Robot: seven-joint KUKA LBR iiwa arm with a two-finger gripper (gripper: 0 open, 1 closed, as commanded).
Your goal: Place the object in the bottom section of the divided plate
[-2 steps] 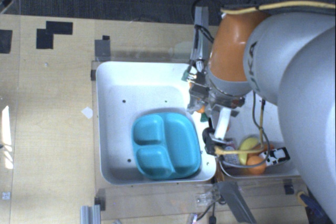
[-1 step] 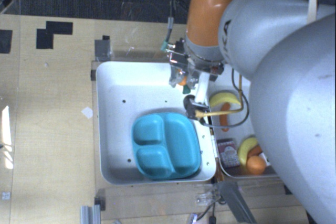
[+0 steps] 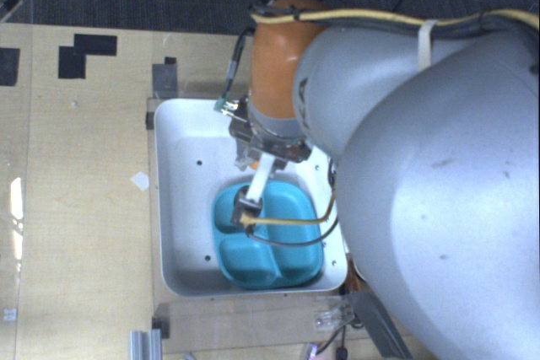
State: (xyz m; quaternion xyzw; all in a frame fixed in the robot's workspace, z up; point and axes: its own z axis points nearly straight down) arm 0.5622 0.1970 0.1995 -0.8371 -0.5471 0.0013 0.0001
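Bench: pale wood (image 3: 76, 206), with black marks at its far left.
White bin: (image 3: 181, 206) shallow, glossy walls; it holds the plate toward its near right corner.
Divided plate: (image 3: 270, 244) blue and moulded, with low ridges splitting it into compartments; the near section lies toward the bin's near wall. It looks like stiff, light plastic, so it may slide on the smooth bin floor if pushed.
Object: a thin, pale yellowish strand (image 3: 283, 220) runs rightward from the fingertips across the plate's middle. I cannot tell what it is, or whether it is the task's thing or a cable. If it is the object, it looks light and slender, probably slippery to pinch; a hold near its end, as here, would let it swing.
Gripper: (image 3: 250, 211) pale fingers pointing down over the plate's left-centre ridge; how far apart they stand cannot be made out, nor whether the strand sits between them.
Arm: grey bulk with an orange band (image 3: 274, 63) covering the scene's right.
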